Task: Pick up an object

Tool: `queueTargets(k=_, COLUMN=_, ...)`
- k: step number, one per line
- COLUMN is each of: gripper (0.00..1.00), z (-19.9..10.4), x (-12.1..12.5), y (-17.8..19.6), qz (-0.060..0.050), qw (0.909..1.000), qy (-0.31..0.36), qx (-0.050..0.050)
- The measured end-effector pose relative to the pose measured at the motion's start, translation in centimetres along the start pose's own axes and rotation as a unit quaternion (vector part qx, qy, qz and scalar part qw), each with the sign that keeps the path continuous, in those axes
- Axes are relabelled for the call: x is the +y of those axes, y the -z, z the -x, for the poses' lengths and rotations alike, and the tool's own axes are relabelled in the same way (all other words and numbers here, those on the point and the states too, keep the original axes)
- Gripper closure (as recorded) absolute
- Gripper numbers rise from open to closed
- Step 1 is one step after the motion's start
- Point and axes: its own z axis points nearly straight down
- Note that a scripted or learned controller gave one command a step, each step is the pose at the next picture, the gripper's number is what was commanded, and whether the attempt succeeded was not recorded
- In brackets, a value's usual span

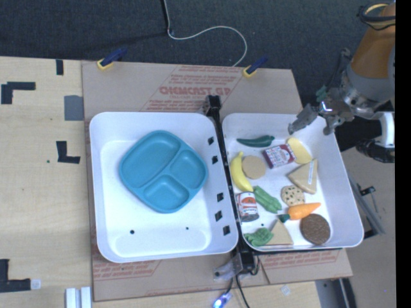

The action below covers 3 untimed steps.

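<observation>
Above the right bin (343, 172), the tool (313, 122) hangs open.

Two shallow white bins sit side by side: one directly below the gripper (313, 123), the right bin (343, 172), and one farther off, the left bin (103, 172).

The far bin holds one blue divided tray (163, 171).

The bin under the gripper holds toy food:
- one green chili pepper (255, 141)
- one banana (239, 172)
- one carrot (302, 211)
- one small can (248, 206)
- one chocolate-chip cookie (291, 194)
- one round brown patty (315, 228)
- one tan round slice (253, 167)
- one maroon packet (278, 155)
- one yellow rounded piece (298, 149), nearest the gripper
- two pale wedge-shaped pieces (306, 176) (281, 233)
- two green leafy or pod-like pieces (268, 199) (258, 238)

Two blue-and-yellow clamps (112, 58) (255, 65) grip the cardboard beyond the bins.
</observation>
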Motion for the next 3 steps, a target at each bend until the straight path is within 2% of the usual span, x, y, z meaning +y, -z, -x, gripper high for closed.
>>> queueTargets(k=1, gripper=0.0, z=-6.5, x=-3.5, y=7.1, qz=0.002, qw=1.0, qy=0.003, qx=0.001)
queueTargets(k=2, gripper=0.0, z=-12.5, x=-6.9, y=6.4, qz=-0.001, qw=1.0, qy=0.003, qx=0.001)
queueTargets(k=3, gripper=0.0, z=-20.7, x=-13.0, y=4.5, qz=-0.003, qw=1.0, qy=0.004, qx=0.002)
